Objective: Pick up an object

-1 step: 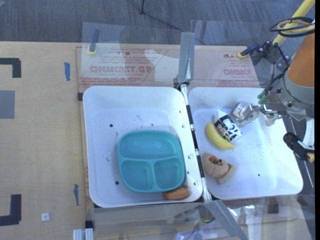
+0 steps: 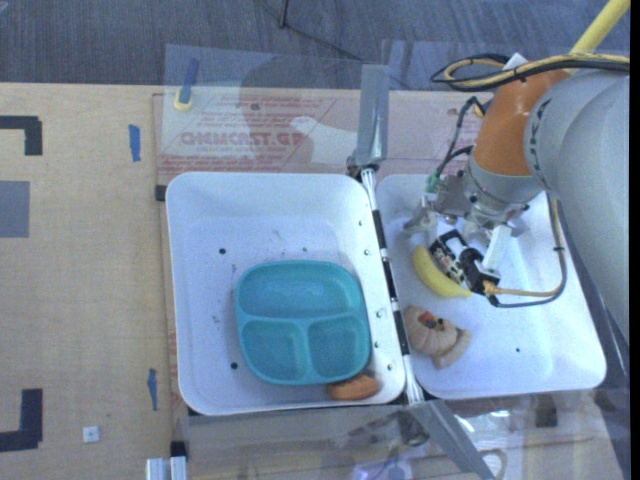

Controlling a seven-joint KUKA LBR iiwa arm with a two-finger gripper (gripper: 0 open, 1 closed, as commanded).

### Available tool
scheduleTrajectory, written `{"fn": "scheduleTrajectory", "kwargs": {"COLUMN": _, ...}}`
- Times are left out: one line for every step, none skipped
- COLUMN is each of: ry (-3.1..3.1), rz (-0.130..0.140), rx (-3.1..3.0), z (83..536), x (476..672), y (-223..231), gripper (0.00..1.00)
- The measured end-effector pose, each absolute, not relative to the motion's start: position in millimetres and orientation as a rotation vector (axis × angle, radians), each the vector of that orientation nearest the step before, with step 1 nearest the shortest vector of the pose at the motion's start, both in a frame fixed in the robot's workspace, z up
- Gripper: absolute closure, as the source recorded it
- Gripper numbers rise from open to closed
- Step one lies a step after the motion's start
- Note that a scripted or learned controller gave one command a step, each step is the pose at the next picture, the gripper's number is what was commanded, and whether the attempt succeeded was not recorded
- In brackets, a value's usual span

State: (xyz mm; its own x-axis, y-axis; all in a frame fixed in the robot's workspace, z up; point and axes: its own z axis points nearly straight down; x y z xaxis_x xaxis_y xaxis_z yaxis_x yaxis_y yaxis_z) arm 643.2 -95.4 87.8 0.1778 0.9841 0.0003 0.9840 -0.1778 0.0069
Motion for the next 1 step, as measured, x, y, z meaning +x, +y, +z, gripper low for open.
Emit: {"fn": "scheduleTrajectory", "kwargs": {"ry": 2.009, "rz": 0.012, "rx": 2.402, "z": 100.5, "x": 645.1, "y": -95.6, "gripper": 1.0}}
